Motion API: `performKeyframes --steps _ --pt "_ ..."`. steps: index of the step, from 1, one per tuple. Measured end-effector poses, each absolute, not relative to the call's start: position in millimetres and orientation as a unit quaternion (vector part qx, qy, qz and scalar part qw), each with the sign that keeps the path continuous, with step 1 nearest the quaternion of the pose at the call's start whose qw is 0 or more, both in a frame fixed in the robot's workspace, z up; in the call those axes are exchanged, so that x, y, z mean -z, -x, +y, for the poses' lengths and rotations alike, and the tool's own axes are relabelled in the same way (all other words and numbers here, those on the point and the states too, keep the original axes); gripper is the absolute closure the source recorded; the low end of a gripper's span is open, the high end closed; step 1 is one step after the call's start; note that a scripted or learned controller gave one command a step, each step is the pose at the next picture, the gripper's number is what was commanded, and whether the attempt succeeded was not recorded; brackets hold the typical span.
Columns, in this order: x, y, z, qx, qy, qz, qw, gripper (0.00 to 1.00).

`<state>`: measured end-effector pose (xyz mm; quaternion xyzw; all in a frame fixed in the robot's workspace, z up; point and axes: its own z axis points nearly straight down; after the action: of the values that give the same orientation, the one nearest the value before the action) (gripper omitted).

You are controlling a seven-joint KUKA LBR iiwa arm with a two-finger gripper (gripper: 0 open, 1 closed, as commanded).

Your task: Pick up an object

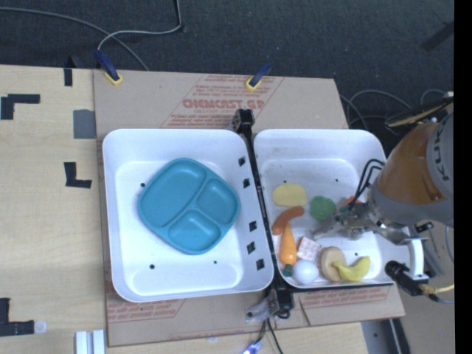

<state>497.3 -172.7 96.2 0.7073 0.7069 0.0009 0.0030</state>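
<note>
Starting nearest, along the front wall of the right bin (pixel 310 161): finding a banana (pixel 354 269), a tan roll (pixel 329 257) touching it, an egg (pixel 304 273) and a carrot (pixel 287 249), with a packet (pixel 308 247) just behind.

Moving back a little: meeting the gripper (pixel 345 221), hanging low over the bin's middle on the arm (pixel 413 179) reaching in from the right. Not managing to tell whether clenched or released; seeing nothing gripped in it.

Judging the pick as not yet done, then: everything lying on the bin floor, nothing lifted. Taking the green toy (pixel 321 207), just beside the gripper, or the packet below it, as the likeliest target. Leaving the closing, the grasp and the lift all to do.

Going further: passing a sausage (pixel 288 217) and a lemon (pixel 289 194). Noting, in the left bin (pixel 169 134), a blue plate (pixel 189 205) lying flat, well apart from the gripper.
</note>
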Motion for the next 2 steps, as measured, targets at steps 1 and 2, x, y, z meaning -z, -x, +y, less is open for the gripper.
performKeyframes --steps 1,2 --pt "-86.8 -559.7 -152.3 -0.0010 -0.706 0.708 0.002 0.00" --pt "-86.5 -589.5 -115.3 -0.0011 -0.706 0.708 0.002 0.00"
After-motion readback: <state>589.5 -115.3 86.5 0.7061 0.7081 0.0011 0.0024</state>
